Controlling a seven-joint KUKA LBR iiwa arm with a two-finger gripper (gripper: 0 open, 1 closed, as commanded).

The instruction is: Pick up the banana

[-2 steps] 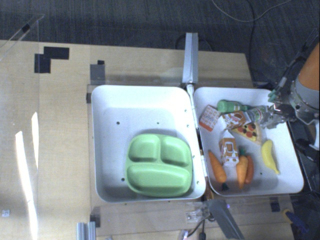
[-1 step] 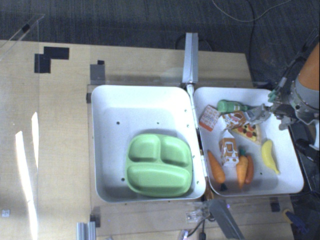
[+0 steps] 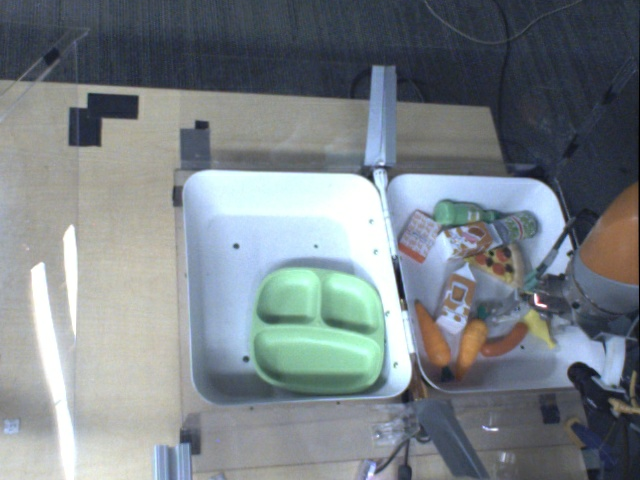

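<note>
**Banana at the right bin's far side, directly beneath the wrist**

Camera view, from above at a slant: two shallow white bins side by side; the left bin holds a green divided tray; the right bin holds a crowd of small goods. Among them: a green bottle lying along the upper wall; a red-and-white packet just below it; a pizza-printed box; an orange-and-white carton; two carrots standing side by side near the lower wall; a red sausage lying beside them.

The banana shows as a short yellow piece near the bin's right wall, just right of the sausage; its visible part runs from upper left to lower right; the rest is covered by the arm, so its full length and curve cannot be read.

The gripper comes in from the right under the orange-banded wrist; it sits right over the banana's upper end, touching or nearly so; how far its jaws stand apart cannot be told, and nothing is plainly seen held.

Judgement: the banana lies immediately below the gripper, slightly toward the bin's lower right corner; the approach is almost straight down, with the closing line best set across the banana's slanting axis; the wall and sausage crowd either side.
</note>
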